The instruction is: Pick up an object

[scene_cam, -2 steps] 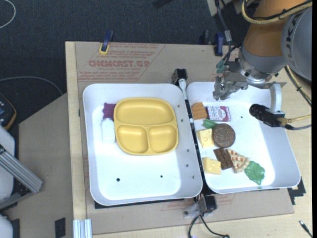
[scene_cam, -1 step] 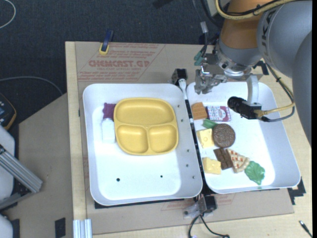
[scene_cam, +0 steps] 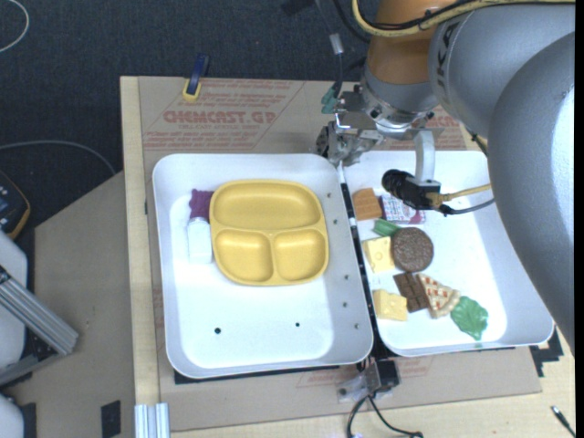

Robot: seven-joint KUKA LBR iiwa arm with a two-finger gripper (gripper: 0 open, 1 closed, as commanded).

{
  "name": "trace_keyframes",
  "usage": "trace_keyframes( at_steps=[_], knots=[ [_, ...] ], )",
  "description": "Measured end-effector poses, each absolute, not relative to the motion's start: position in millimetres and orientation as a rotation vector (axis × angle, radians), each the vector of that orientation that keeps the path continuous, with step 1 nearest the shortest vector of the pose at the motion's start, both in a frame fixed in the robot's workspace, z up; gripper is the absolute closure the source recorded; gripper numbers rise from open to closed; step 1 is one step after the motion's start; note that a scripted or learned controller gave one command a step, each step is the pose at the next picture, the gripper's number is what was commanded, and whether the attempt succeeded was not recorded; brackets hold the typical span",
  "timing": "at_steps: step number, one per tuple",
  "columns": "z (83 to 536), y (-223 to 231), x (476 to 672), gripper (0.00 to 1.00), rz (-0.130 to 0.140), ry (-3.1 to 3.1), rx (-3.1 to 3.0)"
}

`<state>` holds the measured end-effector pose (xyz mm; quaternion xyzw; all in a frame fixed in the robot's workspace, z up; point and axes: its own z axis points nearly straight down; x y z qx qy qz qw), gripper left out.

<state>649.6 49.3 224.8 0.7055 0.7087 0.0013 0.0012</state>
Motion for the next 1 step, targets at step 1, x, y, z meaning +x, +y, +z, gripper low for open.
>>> trace_keyframes(
  at_steps=[1],
  knots=[
    [235.2,86.1,662.2,1.00,0.007,2.225,2.214]
  ],
)
